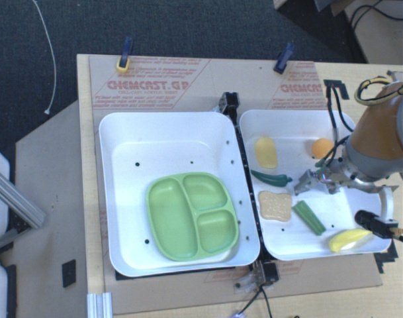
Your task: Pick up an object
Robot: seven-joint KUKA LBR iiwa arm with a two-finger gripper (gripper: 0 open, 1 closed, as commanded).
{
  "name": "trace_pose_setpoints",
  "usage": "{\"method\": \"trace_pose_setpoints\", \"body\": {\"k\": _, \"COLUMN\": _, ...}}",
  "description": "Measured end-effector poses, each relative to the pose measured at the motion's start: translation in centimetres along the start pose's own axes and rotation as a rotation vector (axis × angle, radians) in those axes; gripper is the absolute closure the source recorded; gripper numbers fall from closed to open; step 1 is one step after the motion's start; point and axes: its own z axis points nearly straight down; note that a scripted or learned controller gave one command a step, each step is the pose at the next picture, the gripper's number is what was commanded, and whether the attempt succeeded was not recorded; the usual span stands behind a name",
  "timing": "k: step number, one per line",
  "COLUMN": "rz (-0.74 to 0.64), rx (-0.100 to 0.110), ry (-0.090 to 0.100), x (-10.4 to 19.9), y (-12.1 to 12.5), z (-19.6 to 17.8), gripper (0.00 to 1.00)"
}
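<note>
I'm seeing the gripper [306,183] hovering in the right bin [280,119], its grip state unclear, with the green pepper [271,177] just leftward and the bread slice [275,206] below-left.

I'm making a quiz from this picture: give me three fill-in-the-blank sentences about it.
1. The green divided tray lies in the ___ bin.
2. The tray has ___ compartments.
3. The slice of bread lies in the ___ bin, just below the green pepper.

Missing words: left; three; right
</note>
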Motion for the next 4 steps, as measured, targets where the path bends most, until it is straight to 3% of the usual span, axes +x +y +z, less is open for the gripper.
{"method": "trace_pose_setpoints", "body": {"k": 1, "rz": 0.000, "rx": -0.007, "ry": -0.003, "x": 0.0, "y": 0.1, "z": -1.4, "gripper": 1.00}}
{"method": "trace_pose_setpoints", "body": {"k": 3, "rz": -0.003, "rx": -0.013, "ry": -0.005, "x": 0.4, "y": -0.8, "z": -12.7, "gripper": 1.00}}
{"method": "trace_pose_setpoints", "body": {"k": 4, "rz": -0.002, "rx": -0.009, "ry": -0.004, "x": 0.4, "y": -0.8, "z": -12.8, "gripper": 1.00}}
